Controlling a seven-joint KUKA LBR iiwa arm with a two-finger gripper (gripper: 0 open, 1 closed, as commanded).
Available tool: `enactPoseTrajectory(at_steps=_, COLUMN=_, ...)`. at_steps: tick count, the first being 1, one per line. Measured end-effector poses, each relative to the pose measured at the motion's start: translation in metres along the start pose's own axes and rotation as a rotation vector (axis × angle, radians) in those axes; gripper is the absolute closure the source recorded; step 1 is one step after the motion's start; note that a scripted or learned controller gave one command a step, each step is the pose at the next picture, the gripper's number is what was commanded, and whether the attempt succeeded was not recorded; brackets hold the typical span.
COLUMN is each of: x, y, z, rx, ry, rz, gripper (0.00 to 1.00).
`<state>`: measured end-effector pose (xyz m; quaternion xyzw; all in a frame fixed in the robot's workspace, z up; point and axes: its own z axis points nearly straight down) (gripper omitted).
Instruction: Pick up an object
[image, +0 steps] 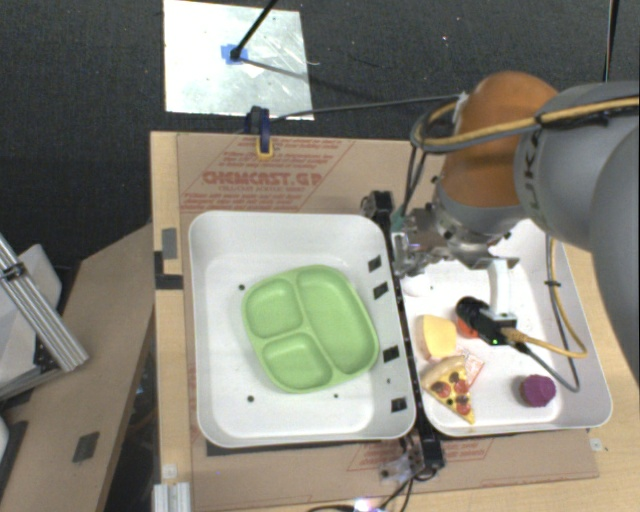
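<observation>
My gripper (408, 260) hangs over the far left part of the right bin (585, 385), close to the wall shared with the left bin. In front of it in the right bin lie a yellow cheese wedge (436, 335), a pizza slice (452, 384) and a purple ball-like piece (537, 390). A small red thing (466, 325) shows just right of the cheese, partly hidden. The cheese lies a short way nearer the camera than the gripper, apart from it. Nothing is seen held.
A green divided plate (310, 327) lies in the middle of the left bin (220, 250). The grey arm with its orange band (500, 110) covers the far right of the right bin. Brown cardboard (270, 175) lies under both bins.
</observation>
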<state>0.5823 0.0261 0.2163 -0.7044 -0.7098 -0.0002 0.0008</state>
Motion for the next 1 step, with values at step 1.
enactPoseTrajectory(at_steps=1, x=0.0400, y=-0.0293, z=-0.0118, rx=0.000, ry=0.001, rz=-0.001, gripper=1.00)
